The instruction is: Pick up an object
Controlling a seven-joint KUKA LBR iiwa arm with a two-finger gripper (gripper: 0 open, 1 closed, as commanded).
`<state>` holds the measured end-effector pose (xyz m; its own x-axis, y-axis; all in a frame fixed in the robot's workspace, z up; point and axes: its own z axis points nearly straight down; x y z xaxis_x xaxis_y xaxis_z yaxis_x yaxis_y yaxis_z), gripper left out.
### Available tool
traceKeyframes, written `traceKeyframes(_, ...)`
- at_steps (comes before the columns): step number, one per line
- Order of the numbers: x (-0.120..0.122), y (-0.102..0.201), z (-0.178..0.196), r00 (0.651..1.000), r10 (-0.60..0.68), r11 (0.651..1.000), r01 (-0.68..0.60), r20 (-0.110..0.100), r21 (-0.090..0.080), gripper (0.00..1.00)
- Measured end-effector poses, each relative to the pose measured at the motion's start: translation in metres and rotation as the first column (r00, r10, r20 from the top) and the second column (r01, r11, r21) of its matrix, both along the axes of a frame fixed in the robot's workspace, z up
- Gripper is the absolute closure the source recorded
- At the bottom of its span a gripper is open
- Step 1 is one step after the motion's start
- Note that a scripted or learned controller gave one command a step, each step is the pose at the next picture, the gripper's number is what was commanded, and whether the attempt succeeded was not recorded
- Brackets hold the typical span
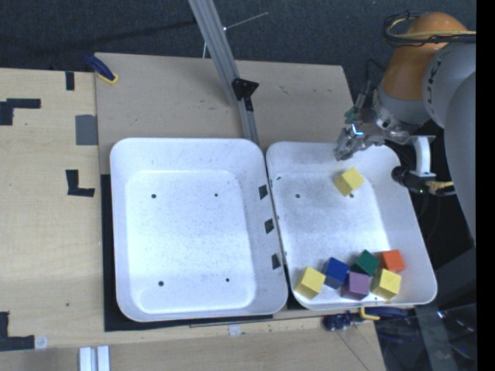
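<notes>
We log the gripper (pixel 345 150) upper right, above a yellow cube (pixel 349 182) (apart); its grip state we cannot tell.

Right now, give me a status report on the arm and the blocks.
Gripper over right white bin, far end. Lone yellow cube just below it, not gripped. Other cubes clustered at near edge.

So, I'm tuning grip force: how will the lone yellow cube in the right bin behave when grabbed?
The yellow cube looks rigid with flat faces, so it probably won't roll. It seems small and likely light. It sits skewed, so the gripper might nudge it sideways.
</notes>
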<state>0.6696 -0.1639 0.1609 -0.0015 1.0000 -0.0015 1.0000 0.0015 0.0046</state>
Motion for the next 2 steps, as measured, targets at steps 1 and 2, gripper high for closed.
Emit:
traceKeyframes(1,0.0010,-0.0003,0.0644,1.000,0.000,1.000,0.000,0.001,0.000,1.00)
traceKeyframes(2,0.0015,0.0001,0.0700,1.000,0.000,1.000,0.000,-0.004,0.001,1.00)
